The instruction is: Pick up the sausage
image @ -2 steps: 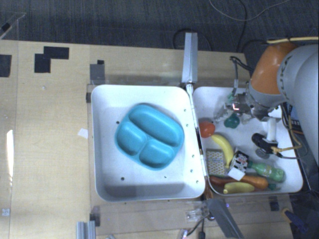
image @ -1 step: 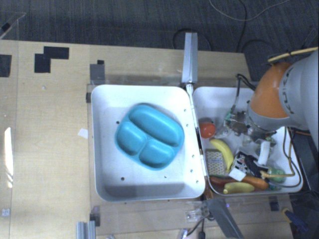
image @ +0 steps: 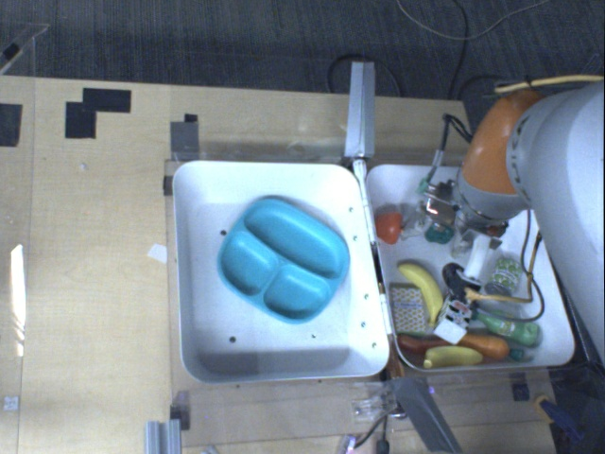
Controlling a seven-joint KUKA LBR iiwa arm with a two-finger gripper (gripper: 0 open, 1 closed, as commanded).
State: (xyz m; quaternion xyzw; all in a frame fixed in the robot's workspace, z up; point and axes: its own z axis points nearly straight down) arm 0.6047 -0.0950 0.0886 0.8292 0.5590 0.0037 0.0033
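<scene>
Lying at right bin (image: 401, 183) front — sausage (image: 413, 344), apart from jaws

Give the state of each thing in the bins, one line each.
sausage, lying flat by the right bin's near wall, not gripped
banana, lying flat, loose
tomato, resting by the right bin's left wall
carrot, lying flat
blue plate, lying askew in the left bin
</scene>
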